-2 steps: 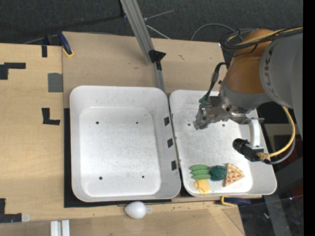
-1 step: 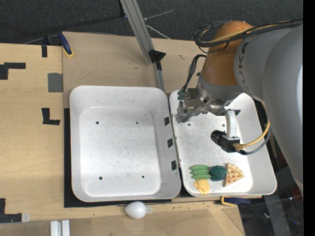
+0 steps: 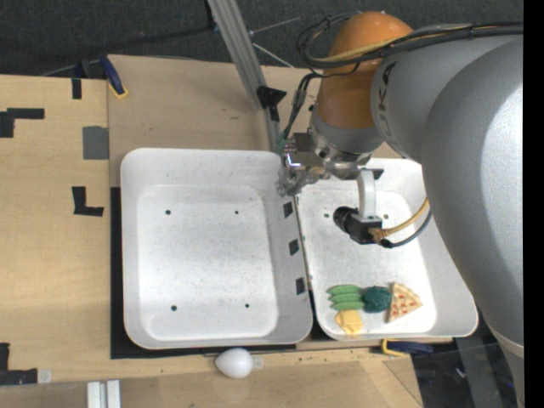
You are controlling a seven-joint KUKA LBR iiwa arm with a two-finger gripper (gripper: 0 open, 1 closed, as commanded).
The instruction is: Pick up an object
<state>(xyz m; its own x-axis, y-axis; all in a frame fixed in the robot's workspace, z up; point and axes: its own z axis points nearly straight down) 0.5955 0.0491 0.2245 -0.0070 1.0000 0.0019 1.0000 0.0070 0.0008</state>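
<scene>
A green ribbed toy pod [image 3: 345, 294], a dark teal lump [image 3: 375, 297], a yellow piece [image 3: 348, 320] and an orange toy pizza slice [image 3: 403, 301] lay clustered at the lower edge of the right-hand shallow white bin [image 3: 450, 313]. The jaws hung well apart, at that bin's upper left corner; whether open or closed could not be told. A white egg-shaped thing [image 3: 235, 363] sat on the wooden desk [image 3: 51, 253] at the frame's bottom.

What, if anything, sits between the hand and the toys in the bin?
Nothing visible. The hand hangs at the bin's far corner. The pizza slice, green toy, teal toy and yellow toy cluster at its near edge, with bare floor between.
</scene>
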